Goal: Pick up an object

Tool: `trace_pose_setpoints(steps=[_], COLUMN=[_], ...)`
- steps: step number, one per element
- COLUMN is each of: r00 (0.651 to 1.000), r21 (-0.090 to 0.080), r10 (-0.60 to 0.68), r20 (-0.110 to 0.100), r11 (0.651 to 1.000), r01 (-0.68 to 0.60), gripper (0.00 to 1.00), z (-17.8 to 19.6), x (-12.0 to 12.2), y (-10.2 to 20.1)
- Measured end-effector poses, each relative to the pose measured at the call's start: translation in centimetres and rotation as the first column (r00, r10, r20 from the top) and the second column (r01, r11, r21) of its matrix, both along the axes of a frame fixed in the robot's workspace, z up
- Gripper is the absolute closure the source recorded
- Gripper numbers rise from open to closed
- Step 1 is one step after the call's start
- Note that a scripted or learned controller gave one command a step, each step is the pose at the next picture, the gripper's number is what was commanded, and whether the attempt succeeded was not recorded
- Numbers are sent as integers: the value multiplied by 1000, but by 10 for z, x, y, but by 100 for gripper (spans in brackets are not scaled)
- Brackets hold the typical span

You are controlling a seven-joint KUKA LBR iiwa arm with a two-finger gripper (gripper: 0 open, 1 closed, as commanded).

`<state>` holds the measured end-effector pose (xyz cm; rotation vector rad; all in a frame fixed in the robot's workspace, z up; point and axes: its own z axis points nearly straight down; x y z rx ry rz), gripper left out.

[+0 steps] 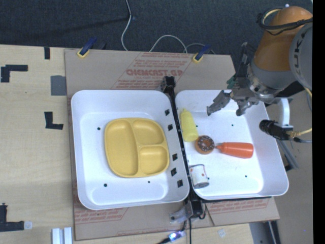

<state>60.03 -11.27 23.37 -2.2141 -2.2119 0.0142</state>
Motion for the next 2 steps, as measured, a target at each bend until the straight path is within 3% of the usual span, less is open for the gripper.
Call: trace_pose_setpoints(steps=[1,2], r00=[1000,1000], r21=[-2,-3], r10=[3,2], r20=[13,10], r11=[1000,1000], r01=[-3,-2], gripper=[0,0], z=[8,-56], x=[3,1], y=[0,-2])
